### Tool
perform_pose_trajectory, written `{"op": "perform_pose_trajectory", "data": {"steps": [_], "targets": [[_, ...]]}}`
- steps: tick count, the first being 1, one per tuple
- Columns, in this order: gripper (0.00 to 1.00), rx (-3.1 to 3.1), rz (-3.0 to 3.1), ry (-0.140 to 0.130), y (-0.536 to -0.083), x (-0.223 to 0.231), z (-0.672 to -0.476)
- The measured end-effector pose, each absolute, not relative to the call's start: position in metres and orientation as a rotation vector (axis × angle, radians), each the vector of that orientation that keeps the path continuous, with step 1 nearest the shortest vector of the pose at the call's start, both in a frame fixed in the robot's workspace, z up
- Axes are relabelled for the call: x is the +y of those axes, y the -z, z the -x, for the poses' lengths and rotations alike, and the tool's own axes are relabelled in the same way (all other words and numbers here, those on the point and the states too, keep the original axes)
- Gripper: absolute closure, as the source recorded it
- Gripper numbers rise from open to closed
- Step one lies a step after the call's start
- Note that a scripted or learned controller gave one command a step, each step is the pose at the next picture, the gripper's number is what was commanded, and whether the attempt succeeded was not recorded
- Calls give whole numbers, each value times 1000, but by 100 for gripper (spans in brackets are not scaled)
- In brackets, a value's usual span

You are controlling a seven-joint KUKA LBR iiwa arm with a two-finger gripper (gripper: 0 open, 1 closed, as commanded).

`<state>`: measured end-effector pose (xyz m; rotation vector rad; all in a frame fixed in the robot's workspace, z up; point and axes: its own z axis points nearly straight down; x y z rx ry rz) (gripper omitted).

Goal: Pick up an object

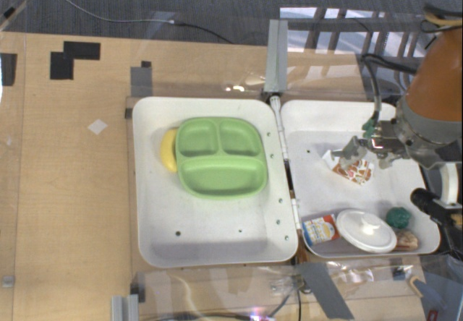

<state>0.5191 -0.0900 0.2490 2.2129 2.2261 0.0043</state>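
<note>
In the right bin (311,189) lies a crinkled red and white snack packet (354,170). My gripper (370,152) hangs just above its far edge, open, with a finger to either side and nothing between them. Along that bin's near edge sit a white bowl (367,230), a small green ball (397,217), a little red and blue labelled cup (320,228) and a brownish item (408,241). The left bin (210,240) holds a green divided plate (220,156) with a yellow piece (168,151) sticking out from under its left side.
The grey arm with its orange band (436,88) reaches in from the right over the right bin's far corner. A metal divider rail (284,168) separates the bins. Cables (372,81) hang near the wrist.
</note>
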Motion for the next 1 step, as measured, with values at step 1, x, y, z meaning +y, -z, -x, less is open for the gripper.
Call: {"op": "perform_pose_trajectory", "data": {"steps": [1], "targets": [[0, 2172, -2225, -31, -119, -129, -575]]}}
